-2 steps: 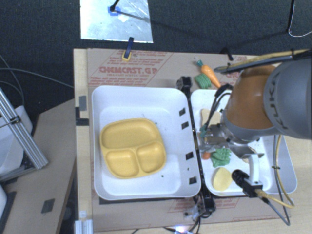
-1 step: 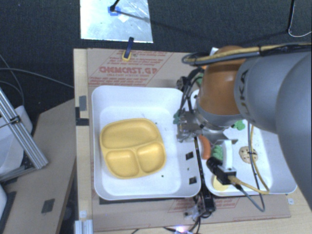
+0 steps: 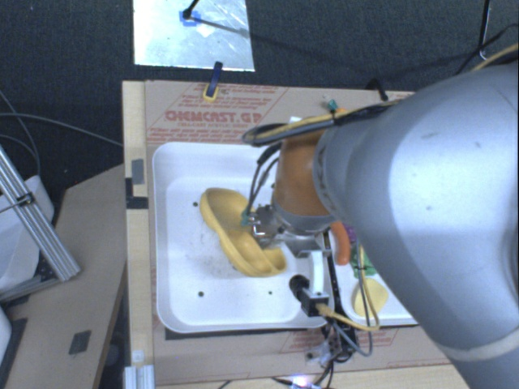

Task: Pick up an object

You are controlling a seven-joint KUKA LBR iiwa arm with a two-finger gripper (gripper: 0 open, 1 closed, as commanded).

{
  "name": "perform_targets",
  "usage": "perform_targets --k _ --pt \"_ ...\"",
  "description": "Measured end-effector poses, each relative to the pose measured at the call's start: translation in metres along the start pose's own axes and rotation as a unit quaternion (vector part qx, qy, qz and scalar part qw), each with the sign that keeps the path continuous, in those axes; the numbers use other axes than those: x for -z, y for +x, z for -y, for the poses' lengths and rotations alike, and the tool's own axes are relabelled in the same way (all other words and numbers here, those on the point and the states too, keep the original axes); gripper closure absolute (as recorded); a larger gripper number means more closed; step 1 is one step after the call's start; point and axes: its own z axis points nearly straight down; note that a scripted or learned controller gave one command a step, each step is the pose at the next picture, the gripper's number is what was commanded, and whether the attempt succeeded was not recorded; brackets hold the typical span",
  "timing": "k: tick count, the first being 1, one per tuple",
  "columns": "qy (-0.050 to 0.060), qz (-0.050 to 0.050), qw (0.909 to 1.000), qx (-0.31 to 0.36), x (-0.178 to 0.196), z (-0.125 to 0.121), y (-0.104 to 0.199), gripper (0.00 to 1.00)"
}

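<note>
From here I see the yellow banana-shaped toy (image 3: 239, 232) lying in the left bin (image 3: 174, 193), long axis running from upper left down to lower right, its lower-right end right under the wrist. The gripper (image 3: 261, 227) sits at that end (grip state: can't tell, the arm body hides it). My read: any grab should close across the toy's short width.

The end effector (image 3: 261, 227) sits down on a yellow curved object (image 3: 235, 233) in the left bin (image 3: 182, 298).
</note>
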Motion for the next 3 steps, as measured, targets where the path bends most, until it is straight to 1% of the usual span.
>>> perform_targets --k 1,2,3 --pt "-0.01 -0.001 0.9999 -0.001 0.152 -0.076 -0.023 1.0" --pt "0.003 -0.001 1.0 0.001 0.043 -0.085 0.021 1.0" --pt "-0.004 -0.001 1.0 -0.001 0.011 -0.014 -0.001 1.0"
